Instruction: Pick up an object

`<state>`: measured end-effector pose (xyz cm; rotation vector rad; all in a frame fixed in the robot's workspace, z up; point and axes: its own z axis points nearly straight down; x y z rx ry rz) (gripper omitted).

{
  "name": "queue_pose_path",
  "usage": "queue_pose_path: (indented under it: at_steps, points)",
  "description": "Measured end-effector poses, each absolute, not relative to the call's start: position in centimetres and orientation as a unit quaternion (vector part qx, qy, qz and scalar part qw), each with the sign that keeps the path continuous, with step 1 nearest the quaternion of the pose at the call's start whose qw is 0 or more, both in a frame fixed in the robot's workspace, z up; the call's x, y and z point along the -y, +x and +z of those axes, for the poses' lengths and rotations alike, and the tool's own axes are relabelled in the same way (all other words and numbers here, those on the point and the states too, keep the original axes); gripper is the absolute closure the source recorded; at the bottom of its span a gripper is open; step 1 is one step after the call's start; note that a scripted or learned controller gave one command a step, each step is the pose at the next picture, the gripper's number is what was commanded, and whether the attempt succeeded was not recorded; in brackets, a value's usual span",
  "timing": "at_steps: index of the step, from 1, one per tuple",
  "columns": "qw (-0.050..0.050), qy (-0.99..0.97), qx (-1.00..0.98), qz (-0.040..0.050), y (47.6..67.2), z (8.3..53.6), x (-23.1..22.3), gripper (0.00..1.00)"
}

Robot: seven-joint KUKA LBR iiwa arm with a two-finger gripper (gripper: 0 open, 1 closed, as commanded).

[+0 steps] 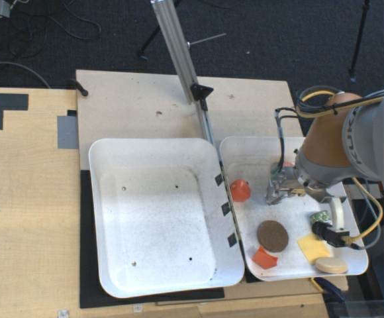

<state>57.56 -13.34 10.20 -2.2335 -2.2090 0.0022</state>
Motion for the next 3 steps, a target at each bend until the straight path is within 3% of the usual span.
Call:
queue_pose_path:
  at_steps: [3]
  points:
    - [-0.002, -0.707, 0.707, -0.0011, 58.3, 25.2, 14.0, 1.0]
